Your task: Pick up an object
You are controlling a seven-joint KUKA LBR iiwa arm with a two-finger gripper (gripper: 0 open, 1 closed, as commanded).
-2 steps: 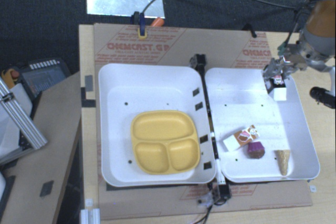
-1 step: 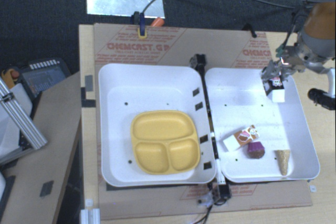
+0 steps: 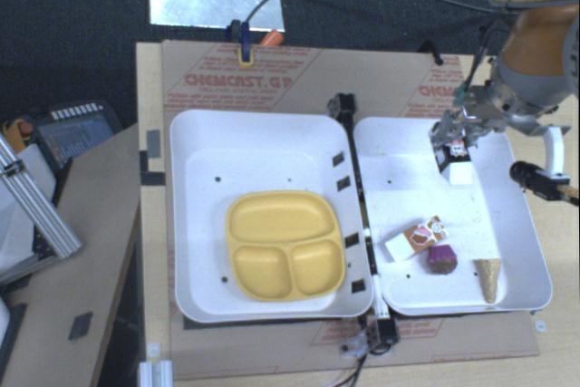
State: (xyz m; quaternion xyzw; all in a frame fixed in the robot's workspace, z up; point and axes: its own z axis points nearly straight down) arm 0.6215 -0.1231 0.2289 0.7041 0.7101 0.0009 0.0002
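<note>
White cube (image 3: 459, 174) is seen at the pincer (image 3: 452, 151) in the right bin's (image 3: 517, 195) far part; pincer state cannot be told. Yellow tray (image 3: 284, 243) is placed in the left bin (image 3: 195, 195).

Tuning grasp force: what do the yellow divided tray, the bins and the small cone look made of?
The yellow three-compartment tray looks like moulded plastic, matte to satin, with soft rounded ridges and even colour. The two shallow white bins look like thin formed plastic, smooth, with rounded rims. The small tan cone in the right bin resembles a toy ice-cream cone; its material is too small to tell, possibly plastic.
</note>
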